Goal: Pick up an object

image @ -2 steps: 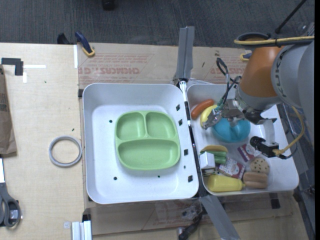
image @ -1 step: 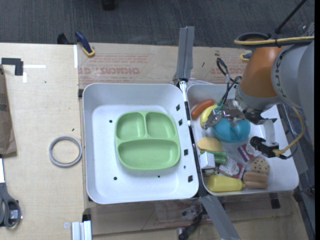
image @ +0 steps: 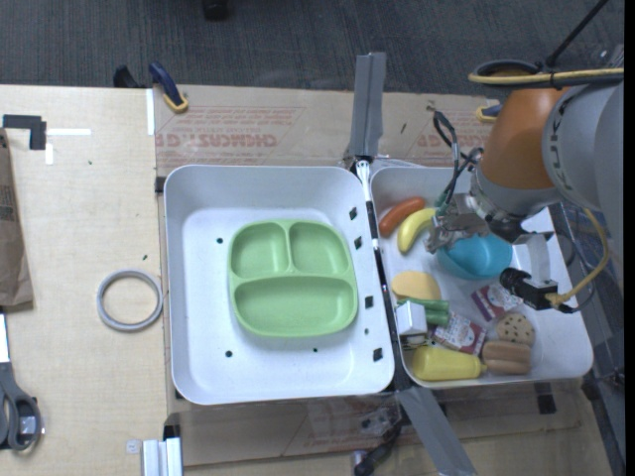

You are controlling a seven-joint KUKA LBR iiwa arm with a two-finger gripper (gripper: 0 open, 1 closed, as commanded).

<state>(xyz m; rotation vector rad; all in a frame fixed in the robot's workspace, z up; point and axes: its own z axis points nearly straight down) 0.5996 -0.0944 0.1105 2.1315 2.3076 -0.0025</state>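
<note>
The right bin (image: pixel 573 337) holds a heap of small items. Among them are a yellow banana (image: pixel 414 229), an orange-red sausage (image: pixel 399 212), a teal rounded object (image: pixel 480 257), a pale yellow wedge (image: pixel 417 286) and a yellow block (image: pixel 444 365). A tan bun (image: pixel 506 357) and a speckled cookie (image: pixel 514 329) lie at the front right. My gripper (image: pixel 448 230) is low in this bin's back part, between the banana and the teal object and close to both. The wrist hides what is directly beneath it.
The left bin (image: pixel 181 266) holds a green divided plate (image: pixel 293 278). A grey ring (image: pixel 130 298) lies on the bench to its left. A blue clamp (image: pixel 169 86) sits at the back and scissors (image: pixel 15 419) at the front left. The arm and its cables cover the right bin's back right corner.
</note>
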